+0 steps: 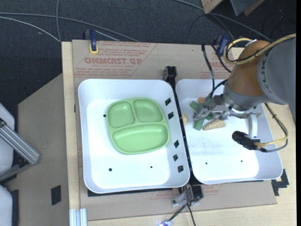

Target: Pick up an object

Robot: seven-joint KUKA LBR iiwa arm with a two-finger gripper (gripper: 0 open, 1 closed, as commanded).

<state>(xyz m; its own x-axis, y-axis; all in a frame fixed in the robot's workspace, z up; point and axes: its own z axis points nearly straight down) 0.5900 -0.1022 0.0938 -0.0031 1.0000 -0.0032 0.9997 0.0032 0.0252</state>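
My gripper (205, 112) hangs low over the back left part of the right bin (235, 171), reaching in from the right under the grey arm with its orange band. Right around it lies a small cluster of objects: a dark green piece (198, 124) just below it, a tan piece (217, 125) to its right, another green bit (194, 106) and a small orange bit (201, 100) behind it. The gripper covers part of this cluster, and I cannot make out whether anything is in its grasp.
The left bin (94, 164) holds a light green divided plate (138, 126). A black connector with a yellow cable (244, 139) hangs from the arm over the right bin. A tiny yellow scrap (184, 120) lies by the wall between the bins.
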